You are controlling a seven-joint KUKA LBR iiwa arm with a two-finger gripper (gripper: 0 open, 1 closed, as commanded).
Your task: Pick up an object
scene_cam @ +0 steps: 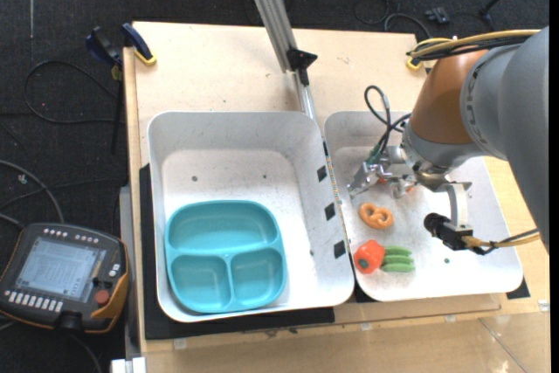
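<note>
A grey teach pendant (pixel 59 273) lies at the lower left off the bench, its left edge cut off. On the bench, the left bin (pixel 229 128) holds a teal three-compartment tray (pixel 225 255). In the right bin (pixel 489 275), a pretzel-shaped orange toy (pixel 376 215) lies just below the gripper (pixel 377 176), apart from it; nearer the front edge, an orange-and-green toy carrot (pixel 383 258) lies beside the divider. The arm's grey bulk and orange band (pixel 445 105) hide the bin's far right portion. The metal fingers are small and cluttered with cables, so whether they stand apart or together cannot be made out; nothing visible sits between them
</note>
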